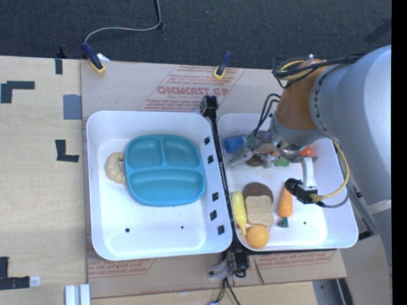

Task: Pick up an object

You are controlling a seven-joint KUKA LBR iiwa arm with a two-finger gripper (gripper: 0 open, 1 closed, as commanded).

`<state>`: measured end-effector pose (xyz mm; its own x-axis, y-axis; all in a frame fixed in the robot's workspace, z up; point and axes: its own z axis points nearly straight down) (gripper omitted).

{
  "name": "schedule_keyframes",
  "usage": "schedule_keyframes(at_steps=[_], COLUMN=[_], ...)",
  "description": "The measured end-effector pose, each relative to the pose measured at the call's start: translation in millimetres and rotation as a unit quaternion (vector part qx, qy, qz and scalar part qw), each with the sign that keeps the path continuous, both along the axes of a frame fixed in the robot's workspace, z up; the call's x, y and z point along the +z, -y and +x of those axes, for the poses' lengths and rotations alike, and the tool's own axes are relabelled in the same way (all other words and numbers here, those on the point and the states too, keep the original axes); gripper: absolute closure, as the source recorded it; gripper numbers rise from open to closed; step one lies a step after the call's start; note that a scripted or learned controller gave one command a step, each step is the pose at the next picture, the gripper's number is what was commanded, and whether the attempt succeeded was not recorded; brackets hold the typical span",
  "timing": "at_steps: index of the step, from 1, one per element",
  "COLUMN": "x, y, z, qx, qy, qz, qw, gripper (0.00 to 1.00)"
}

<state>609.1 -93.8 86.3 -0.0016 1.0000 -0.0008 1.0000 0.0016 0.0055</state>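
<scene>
My gripper is low in the far part of the right bin, reaching in from the right. A blue object lies right at its left side, close to the divider. A small brown item and a green piece sit just under and beside the gripper. Whether anything is held cannot be seen. Nearer the front lie a carrot, a slice of bread on a dark brown round, a yellow banana and an orange.
The left bin holds a blue divided plate with a beige pastry against its left edge. A small orange-red piece lies by the arm. Two yellow clamps hold the cardboard at the back.
</scene>
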Motion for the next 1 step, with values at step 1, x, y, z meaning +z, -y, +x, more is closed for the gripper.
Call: schedule_keyframes(at_steps=[1], x=[0.4], y=[33.3], z=[-58.7], qx=[-0.001], qy=[-0.001], qz=[-0.001], qw=[1.0], gripper=[0.0])
